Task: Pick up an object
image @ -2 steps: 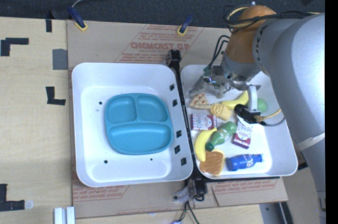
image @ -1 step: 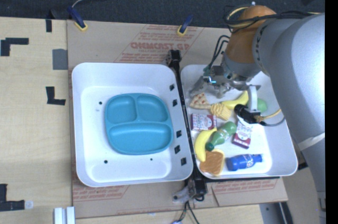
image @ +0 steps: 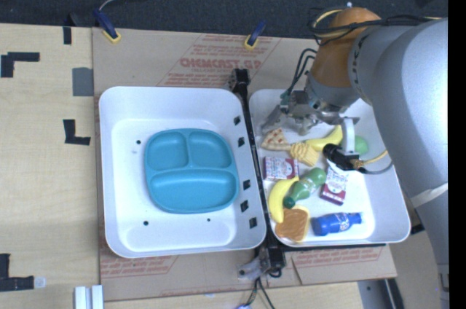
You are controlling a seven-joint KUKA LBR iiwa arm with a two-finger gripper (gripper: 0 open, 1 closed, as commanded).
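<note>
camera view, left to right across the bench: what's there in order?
left bin → blue divided plate → black clips between the bins → banana → blue bottle → right bin's rim.

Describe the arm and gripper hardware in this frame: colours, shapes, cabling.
The arm is a thick, rounded grey tube with an orange band above the wrist. Thin dark cables loop around that orange section. The gripper is a small grey metal assembly, with a cable running along it. No markings are legible.
</note>
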